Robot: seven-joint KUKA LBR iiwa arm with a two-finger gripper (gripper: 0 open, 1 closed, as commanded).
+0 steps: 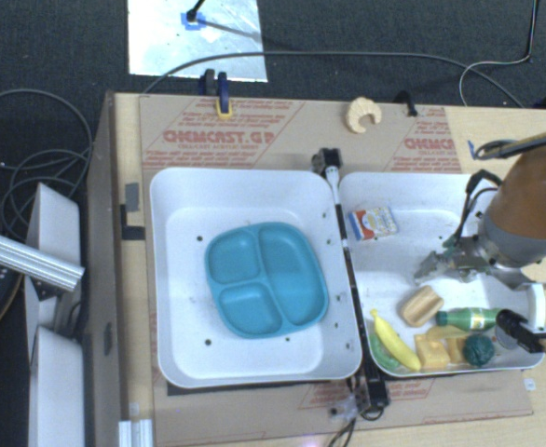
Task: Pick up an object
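In the right bin [394,240], toward its 6 o'clock edge, the things to pick lie in a tight group: a tan bread roll [420,304], a yellow banana [393,340] at about 7 o'clock from it, a green bottle [466,319] at its 3 o'clock, a yellow block [433,351] below the bottle, and a dark green ball [479,349] just beside the block. Apart from them, near the 11 o'clock corner of this bin, lies a small packet [373,223] with red and blue print.

The gripper [452,264] hangs at about 1 o'clock from the roll, close above it. I cannot tell if its jaws are apart or together, because the metal parts are blurred. Nothing is seen between them, so I judge that no object is held yet.

The main risk, in my opinion, is the crowding. The roll almost touches the banana and the bottle, so a descent that is a little off can push one thing against another, or close on two things at once. The round bottle and the ball can roll away under a finger. The roll is also near the bin's centre wall, which can block one finger.

The left bin [189,203], at 9 o'clock, holds a blue divided plate [266,278]. On the bench [254,133] at 12 o'clock, outside both bins, lies a small beige piece [362,115].
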